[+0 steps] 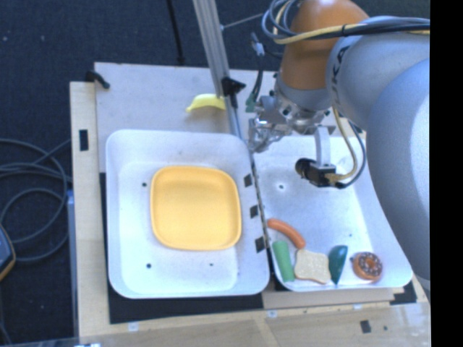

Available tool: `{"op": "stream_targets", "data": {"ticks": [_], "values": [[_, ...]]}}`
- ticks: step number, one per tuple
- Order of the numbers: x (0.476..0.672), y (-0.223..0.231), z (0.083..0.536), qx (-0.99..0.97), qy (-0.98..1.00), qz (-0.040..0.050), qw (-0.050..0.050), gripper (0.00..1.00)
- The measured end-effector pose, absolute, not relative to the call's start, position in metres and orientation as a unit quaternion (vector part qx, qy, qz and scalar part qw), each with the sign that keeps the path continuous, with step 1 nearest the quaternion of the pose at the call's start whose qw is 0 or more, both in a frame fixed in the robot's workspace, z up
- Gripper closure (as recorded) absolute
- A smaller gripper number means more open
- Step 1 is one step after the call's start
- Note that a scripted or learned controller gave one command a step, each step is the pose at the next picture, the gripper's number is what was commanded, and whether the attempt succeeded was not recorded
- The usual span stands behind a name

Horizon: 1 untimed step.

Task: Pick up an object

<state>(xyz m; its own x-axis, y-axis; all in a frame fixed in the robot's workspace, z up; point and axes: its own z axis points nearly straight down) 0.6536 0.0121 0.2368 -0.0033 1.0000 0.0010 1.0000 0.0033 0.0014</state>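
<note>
We see two bins of matt white plastic on a pale, wood-look worktop. A yellow plate has a smooth, dull sheen. The arm wears smooth grey casing, faintly glossy, under a shiny orange band. The tool looks like bare metal. Behind, a brushed metal post rises over dark, rough carpet.

The bench bears two shallow white bins side by side, the left bin and the right bin touching along their inner edges. A yellow banana (partly hidden) lies near the bench's far edge.
</note>
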Motion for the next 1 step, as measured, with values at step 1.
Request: {"op": "stream_targets", "data": {"ticks": [1], "values": [[0.6644, 0.0558, 0.2437, 0.706, 0.708, 0.0006, 0.0, 1.0]]}}
